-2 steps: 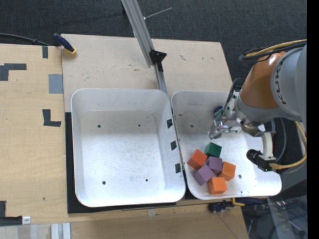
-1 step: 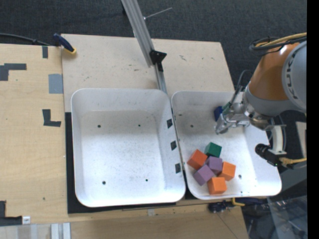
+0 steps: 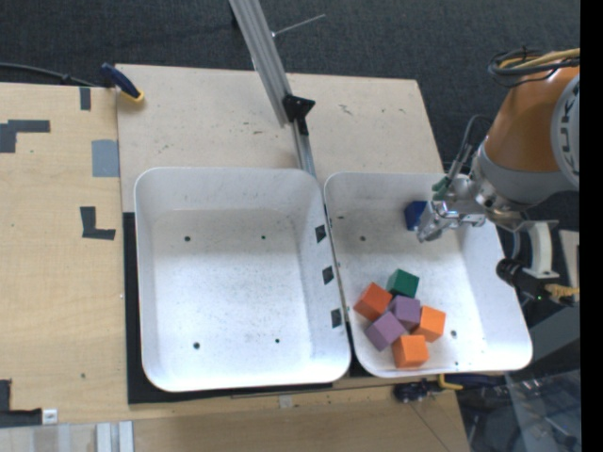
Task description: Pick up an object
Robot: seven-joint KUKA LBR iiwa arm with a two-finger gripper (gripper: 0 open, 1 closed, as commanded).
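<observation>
My gripper hangs low over the back of the right bin, near that bin's far right wall. A blue block sits right against the gripper's left side; whether it is gripped or just touched is unclear. Toward the front of the same bin lies a tight cluster of blocks: a green one, three orange ones and two purple ones. The cluster is well apart from the gripper, nearer the camera.
The left bin stands beside the right one, sharing a middle ridge. A slanted metal rail runs down to the bins' back edge. A blue and yellow clamp lies at the bench's far left corner.
</observation>
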